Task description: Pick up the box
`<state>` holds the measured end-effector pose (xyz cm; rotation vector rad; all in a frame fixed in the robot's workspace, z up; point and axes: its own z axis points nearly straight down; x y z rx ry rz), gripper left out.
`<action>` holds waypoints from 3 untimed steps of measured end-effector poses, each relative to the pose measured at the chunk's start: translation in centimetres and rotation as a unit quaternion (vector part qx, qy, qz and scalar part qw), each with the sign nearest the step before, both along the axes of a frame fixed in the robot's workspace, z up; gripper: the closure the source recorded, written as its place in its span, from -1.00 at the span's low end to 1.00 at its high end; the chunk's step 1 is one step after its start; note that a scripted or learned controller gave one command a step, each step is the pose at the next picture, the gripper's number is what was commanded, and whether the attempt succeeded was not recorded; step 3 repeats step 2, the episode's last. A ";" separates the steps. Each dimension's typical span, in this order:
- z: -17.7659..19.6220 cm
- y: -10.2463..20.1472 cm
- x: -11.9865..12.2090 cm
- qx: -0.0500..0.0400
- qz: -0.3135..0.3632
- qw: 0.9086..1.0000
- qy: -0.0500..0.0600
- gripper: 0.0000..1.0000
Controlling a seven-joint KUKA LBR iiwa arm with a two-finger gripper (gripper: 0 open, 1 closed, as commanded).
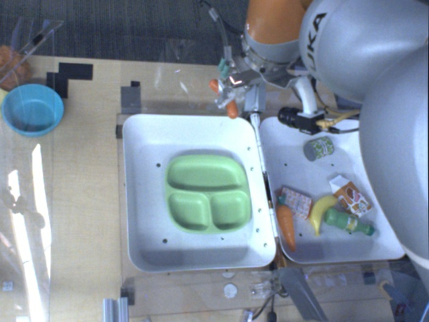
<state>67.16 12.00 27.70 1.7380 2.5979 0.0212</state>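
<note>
A small orange and white box (350, 197) lies in the right bin (295, 146), near its right side. A flatter pinkish packet (295, 200) rests nearer the bin's left wall. My gripper (231, 99) hangs over the back rim where the two bins meet, well away from both. The arm's big grey links cover the right bin's far right part.
The right bin also holds a grey-green can (319, 147), a banana (321, 211), a green bottle (347, 223) and a carrot (286, 225). A green divided tray (208, 192) fills the middle of the left bin (144, 180). A blue bowl (33, 109) stands on the bench at far left.
</note>
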 end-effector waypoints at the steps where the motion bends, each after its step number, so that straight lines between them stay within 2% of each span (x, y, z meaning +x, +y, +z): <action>1: 1.2 0.1 0.1 0.000 0.003 1.000 -0.004 1.00; 2: -4.8 7.2 -6.6 0.001 -0.147 0.989 0.009 1.00; 3: -4.8 7.2 -6.6 0.001 -0.147 0.989 0.009 1.00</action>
